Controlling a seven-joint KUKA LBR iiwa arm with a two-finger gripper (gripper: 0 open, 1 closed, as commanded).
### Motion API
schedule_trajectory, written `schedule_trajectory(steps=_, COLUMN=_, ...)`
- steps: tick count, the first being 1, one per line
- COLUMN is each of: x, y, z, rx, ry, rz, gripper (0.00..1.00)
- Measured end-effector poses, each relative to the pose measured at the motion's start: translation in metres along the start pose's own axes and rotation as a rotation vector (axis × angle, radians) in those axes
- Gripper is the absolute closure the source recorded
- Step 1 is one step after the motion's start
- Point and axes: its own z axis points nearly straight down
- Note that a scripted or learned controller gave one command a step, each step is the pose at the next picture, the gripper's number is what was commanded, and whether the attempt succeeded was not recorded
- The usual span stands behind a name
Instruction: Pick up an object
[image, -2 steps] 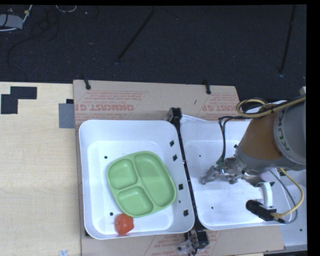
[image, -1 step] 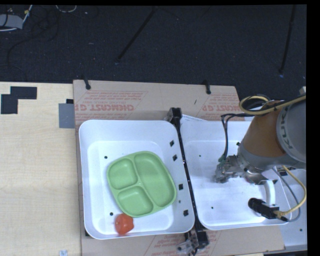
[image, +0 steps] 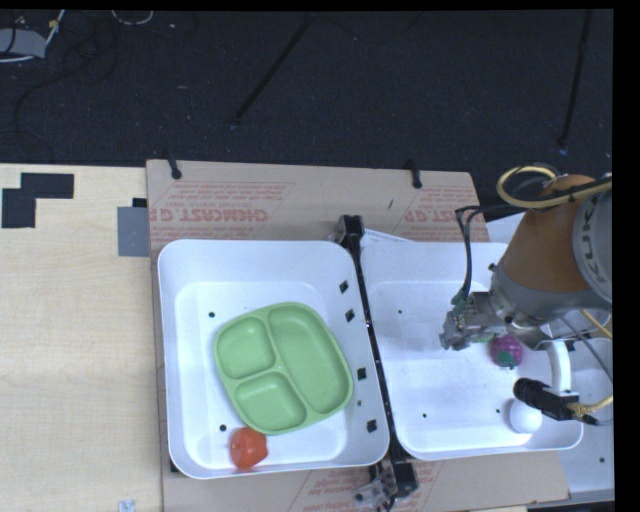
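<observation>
One grey arm reaches down into the right bin, its gripper beside a purple ball.

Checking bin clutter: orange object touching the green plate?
Cannot tell. In the camera view the orange object sits right at the green plate's lower rim; no clear gap or contact.

Pretty clearly a robotics lab setup: a grey and orange robot arm reaches over two white bins sitting on taped-down cardboard. Loose cables trail across dark carpet past the counter's far edge.
</observation>
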Motion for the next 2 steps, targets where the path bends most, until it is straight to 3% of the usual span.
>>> schedule_trajectory(steps=2, x=0.007, y=0.004, z=-0.124, rx=-0.003, ry=-0.001, rz=-0.001, gripper=1.0)
